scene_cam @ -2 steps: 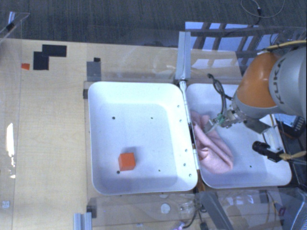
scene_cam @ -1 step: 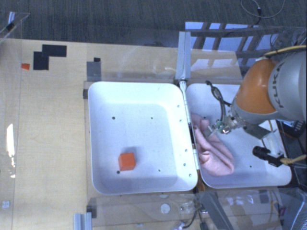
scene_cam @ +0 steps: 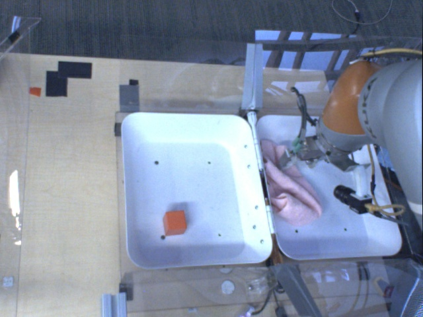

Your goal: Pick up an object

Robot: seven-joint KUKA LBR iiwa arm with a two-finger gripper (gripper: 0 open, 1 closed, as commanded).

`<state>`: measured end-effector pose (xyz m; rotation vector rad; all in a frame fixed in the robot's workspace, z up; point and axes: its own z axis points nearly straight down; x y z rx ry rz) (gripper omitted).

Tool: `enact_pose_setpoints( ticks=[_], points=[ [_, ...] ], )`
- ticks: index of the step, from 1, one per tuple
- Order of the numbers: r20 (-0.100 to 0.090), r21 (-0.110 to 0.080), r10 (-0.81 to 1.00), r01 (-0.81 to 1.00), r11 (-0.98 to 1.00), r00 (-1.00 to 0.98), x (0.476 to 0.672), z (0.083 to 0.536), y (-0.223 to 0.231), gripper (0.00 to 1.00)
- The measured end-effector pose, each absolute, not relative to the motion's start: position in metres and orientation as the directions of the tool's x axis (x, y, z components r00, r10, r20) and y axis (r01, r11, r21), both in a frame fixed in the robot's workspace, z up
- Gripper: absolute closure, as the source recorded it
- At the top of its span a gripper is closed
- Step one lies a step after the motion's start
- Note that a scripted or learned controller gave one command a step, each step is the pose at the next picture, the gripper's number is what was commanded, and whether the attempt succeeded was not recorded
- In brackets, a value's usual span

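We cannot make out the grip of our gripper (scene_cam: 295, 152), low over the right bin (scene_cam: 370, 243) at the upper end of a pink cloth (scene_cam: 291, 189): light, limp, best pinched at a raised fold.

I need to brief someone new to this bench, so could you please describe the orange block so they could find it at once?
Start with the two white bins side by side and take the left bin. The orange block sits on its floor near the front-left corner. It is small, cube-like and solid, unlike the soft pink cloth crumpled in the right bin.
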<state>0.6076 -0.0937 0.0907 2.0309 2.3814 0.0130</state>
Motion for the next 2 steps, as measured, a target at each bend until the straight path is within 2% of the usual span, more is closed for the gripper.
enact_pose_setpoints(
  ticks=[1, 2],
  points=[
    [-0.005, 0.013, 0.975, 0.975, 0.221, -0.221, 0.657, 0.09, -0.09, 0.0],
    [-0.002, 0.001, 0.962, 0.962, 0.273, -0.273, 0.67, 0.09, -0.09, 0.0]
  ],
)
